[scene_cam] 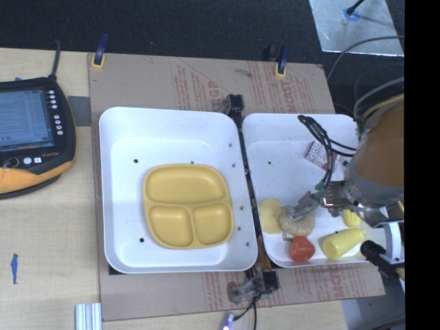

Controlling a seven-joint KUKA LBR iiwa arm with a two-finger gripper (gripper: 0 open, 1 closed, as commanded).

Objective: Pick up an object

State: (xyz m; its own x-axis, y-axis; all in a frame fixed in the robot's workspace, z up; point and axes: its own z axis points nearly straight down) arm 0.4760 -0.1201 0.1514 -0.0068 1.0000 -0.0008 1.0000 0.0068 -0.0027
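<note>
Claw [300, 208]: whether spread or closed could not be told; it sat low over the beige lump [297, 223].
Lump: directly beneath the claw, yellow piece [269, 215] to its left, red piece [301, 249] below.
Handling: probably light, rounded, slippery; squeeze across its middle.

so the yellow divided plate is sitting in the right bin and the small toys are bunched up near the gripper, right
Not quite. The camera view shows the yellow divided plate in the left bin, not the right one. The rest holds: the small toys, such as the red one and the yellow one, are bunched in the right bin near the gripper.
</note>
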